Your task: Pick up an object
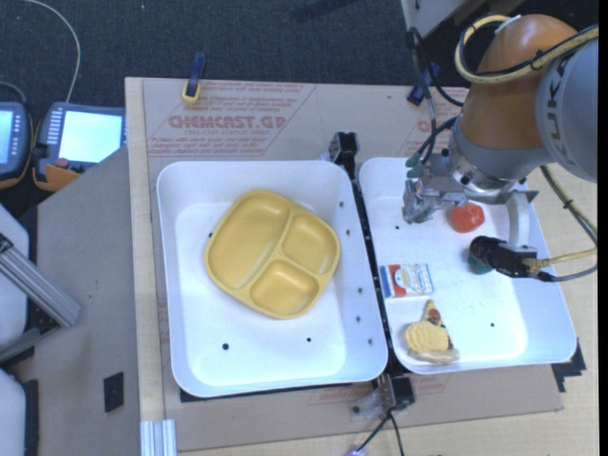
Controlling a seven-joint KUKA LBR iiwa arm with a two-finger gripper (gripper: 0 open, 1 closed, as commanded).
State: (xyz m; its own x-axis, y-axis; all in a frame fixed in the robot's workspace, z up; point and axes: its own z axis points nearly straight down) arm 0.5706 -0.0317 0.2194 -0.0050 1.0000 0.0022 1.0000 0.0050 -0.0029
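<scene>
Tool: the tool (416, 209) hangs low over the far end of the right bin (546, 345); whether it is spread or pressed together cannot be told.
Red object: a small red-orange object (466, 218) lies just right of the tool, not held.
Nearer items: a small packet (407, 279) and a yellow toy (429, 338) lie nearer the camera than the tool.
Left bin: the left bin (190, 255), left of the tool, holds a yellow divided plate (272, 252).

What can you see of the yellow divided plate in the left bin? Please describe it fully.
The yellow divided plate looks like smooth matte plastic, roughly square with rounded corners. Raised ridges split it into three compartments, one large and two smaller. It lies flat and right side up, turned at an angle to the walls of the left bin, near the middle of the bin's floor. Nothing rests in it.
</scene>
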